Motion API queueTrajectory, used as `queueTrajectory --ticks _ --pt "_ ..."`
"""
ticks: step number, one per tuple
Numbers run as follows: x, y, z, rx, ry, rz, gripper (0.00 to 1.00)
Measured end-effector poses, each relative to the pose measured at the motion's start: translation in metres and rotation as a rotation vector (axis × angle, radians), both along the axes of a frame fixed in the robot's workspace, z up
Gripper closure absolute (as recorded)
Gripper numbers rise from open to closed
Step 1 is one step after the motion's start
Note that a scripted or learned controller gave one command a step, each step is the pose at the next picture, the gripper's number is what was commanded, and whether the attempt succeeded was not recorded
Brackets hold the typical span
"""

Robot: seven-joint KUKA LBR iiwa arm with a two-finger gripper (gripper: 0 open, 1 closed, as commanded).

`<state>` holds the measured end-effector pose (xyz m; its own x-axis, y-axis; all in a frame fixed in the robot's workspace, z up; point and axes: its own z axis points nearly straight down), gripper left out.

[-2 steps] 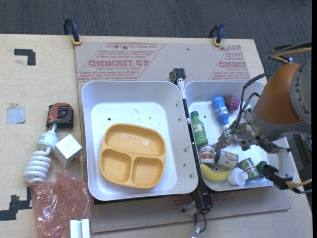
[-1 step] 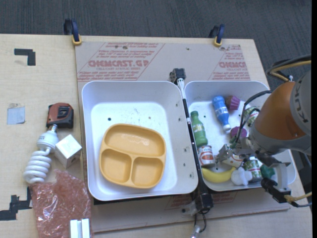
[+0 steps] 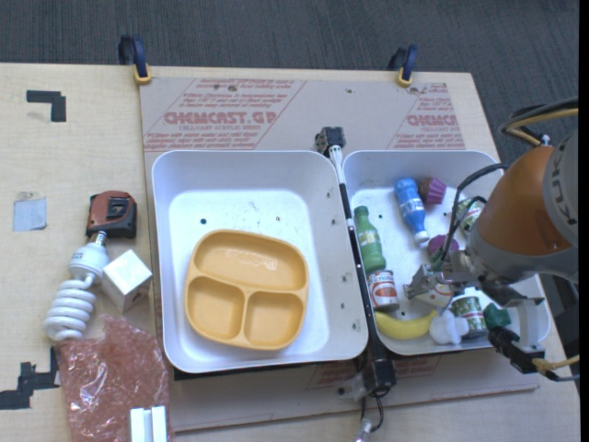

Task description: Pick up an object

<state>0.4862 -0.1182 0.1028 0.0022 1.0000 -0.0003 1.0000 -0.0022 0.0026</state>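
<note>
In the camera view the pincer (image 3: 429, 286) hangs low in the right bin (image 3: 386, 168), above the banana (image 3: 403, 324) at five o'clock; whether it is wide or narrow I cannot tell. Small items crowd there, likely awaiting picking. The left bin (image 3: 175, 247) holds a yellow tray (image 3: 247, 288); the counter (image 3: 64, 164) is pale wood.

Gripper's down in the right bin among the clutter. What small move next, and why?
Probably a short straight lift. The gripper sits low in the right bin, beside the small can and above the banana, with the green bottle close by. Whether anything is held cannot be seen, and rising would show it.
</note>
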Motion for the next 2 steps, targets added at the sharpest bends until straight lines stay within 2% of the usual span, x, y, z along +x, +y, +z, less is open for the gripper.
queueTrajectory --ticks 1,2 --pt "-0.008 0.079 0.089 0.0 0.001 0.003 1.0" --pt "0.041 0.096 0.089 -0.001 0.002 0.005 1.0"
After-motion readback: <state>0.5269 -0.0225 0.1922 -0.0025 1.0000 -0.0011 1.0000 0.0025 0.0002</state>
